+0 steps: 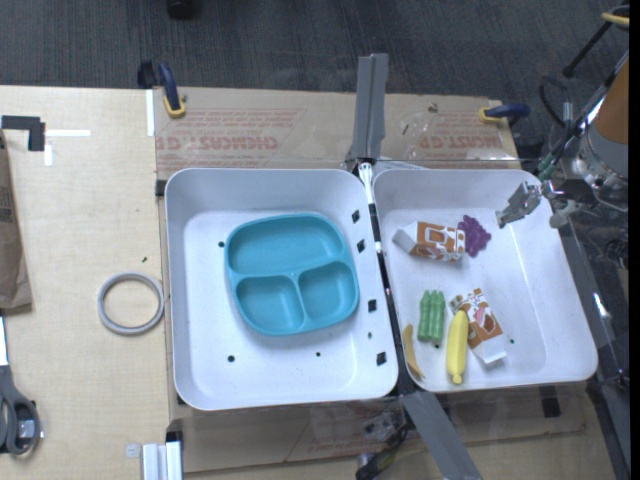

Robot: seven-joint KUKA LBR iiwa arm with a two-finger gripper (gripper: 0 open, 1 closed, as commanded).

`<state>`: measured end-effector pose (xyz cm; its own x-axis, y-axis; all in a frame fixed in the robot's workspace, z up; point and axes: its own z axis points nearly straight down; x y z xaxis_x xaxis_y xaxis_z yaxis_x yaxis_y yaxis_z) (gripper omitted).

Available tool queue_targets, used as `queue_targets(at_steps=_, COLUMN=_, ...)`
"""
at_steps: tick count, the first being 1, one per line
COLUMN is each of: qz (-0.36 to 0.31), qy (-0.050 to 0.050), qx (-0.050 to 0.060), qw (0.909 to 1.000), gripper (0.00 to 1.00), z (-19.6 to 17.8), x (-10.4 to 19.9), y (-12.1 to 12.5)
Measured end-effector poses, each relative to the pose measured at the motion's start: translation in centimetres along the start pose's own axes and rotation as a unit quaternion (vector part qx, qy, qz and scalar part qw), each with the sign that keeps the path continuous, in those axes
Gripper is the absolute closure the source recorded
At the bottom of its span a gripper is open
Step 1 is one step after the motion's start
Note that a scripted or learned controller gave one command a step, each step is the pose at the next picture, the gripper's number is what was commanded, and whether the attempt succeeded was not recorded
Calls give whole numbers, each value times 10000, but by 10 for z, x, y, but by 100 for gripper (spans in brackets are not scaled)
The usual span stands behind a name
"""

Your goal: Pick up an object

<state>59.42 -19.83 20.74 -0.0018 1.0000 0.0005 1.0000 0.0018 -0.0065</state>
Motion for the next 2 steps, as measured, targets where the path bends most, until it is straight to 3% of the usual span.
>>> queue_targets(at_steps=1, qz=837, qy=-6, qx=-4, qw=9965, gripper=0, z=-35, x=11, y=3)
queue_targets(at_steps=2, qz=1086, qy=-11, qx=-121, qw=9940, gripper=0, z=91, x=35, y=5)
